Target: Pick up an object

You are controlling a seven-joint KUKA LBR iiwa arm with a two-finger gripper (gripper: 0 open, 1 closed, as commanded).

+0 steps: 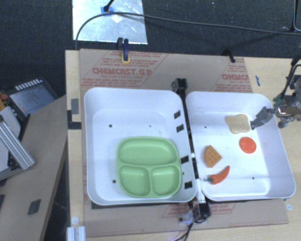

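Green divided plate point(149, 166) in the left bin point(98, 109), four small food pieces in the right bin point(278, 177), gripper point(263, 117) at that bin's far right rim.

Nearest the counter's point(71, 134) front edge sits the plate, three compartments, filling the near half of the left bin. In the right bin a red chilli pepper point(219, 175) lies closest to the front edge, just beside an orange waffle piece point(211, 155); an orange-red round slice point(248, 145) lies further right, and a pale bread slice point(237, 123) sits toward the back. Each piece rests on the bin floor, apart from the others. From the counter's right edge the arm point(297, 102) reaches in, its dark fingers low over the bin, just right of the bread slice; whether they are open or closed I cannot tell, and nothing is seen between them.
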